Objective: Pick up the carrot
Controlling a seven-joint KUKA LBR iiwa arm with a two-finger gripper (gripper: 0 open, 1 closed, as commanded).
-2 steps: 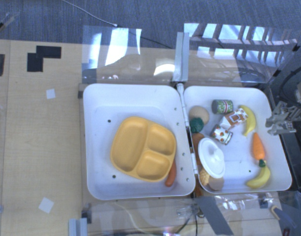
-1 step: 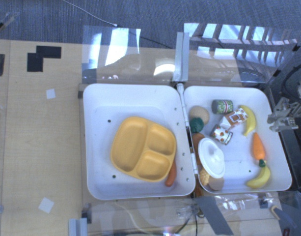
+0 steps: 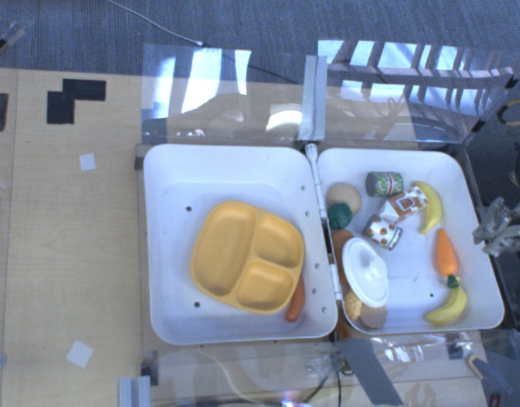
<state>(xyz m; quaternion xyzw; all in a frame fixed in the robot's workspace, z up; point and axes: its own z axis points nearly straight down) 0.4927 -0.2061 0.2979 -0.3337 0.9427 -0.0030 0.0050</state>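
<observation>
An orange carrot [image 3: 447, 253] with a green stub at its near end lies in the right bin [image 3: 412, 164], close to the right wall and between two bananas. A second slim orange-red piece [image 3: 295, 302] lies in the left bin [image 3: 170, 253] against the near right corner of the yellow divided plate [image 3: 247, 255]. My gripper [image 3: 500, 227] is a grey metal shape at the right edge of the view. It sits just outside the right bin's wall and right of the carrot, apart from it.
The right bin also holds a green can [image 3: 384, 183], two small cartons [image 3: 410, 202], a white lidded bowl [image 3: 366, 271], bananas [image 3: 429, 207] [image 3: 447, 308] and several small food toys along the divider. A metal frame runs behind the bins.
</observation>
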